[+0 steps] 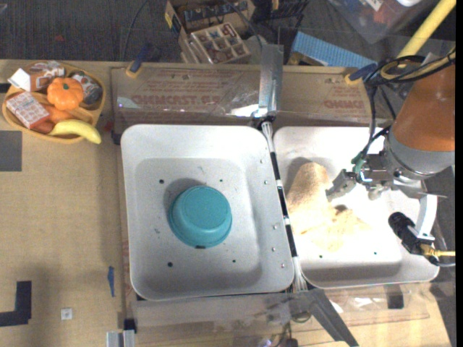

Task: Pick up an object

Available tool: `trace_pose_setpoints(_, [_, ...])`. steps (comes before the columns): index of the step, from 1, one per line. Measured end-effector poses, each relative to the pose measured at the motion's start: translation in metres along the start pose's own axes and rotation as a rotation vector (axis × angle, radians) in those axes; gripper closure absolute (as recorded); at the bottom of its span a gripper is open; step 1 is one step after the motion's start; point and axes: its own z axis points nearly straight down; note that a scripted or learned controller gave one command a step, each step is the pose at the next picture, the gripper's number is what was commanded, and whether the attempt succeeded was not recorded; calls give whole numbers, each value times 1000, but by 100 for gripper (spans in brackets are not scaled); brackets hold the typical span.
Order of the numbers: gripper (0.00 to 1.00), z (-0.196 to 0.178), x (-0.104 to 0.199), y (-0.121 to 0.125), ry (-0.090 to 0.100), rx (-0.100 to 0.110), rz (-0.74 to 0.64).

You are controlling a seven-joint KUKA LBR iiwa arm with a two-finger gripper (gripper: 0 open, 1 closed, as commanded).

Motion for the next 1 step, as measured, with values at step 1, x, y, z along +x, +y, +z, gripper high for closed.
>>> trace_pose_setpoints(1, [0, 30, -48, 1, 0, 0, 54])
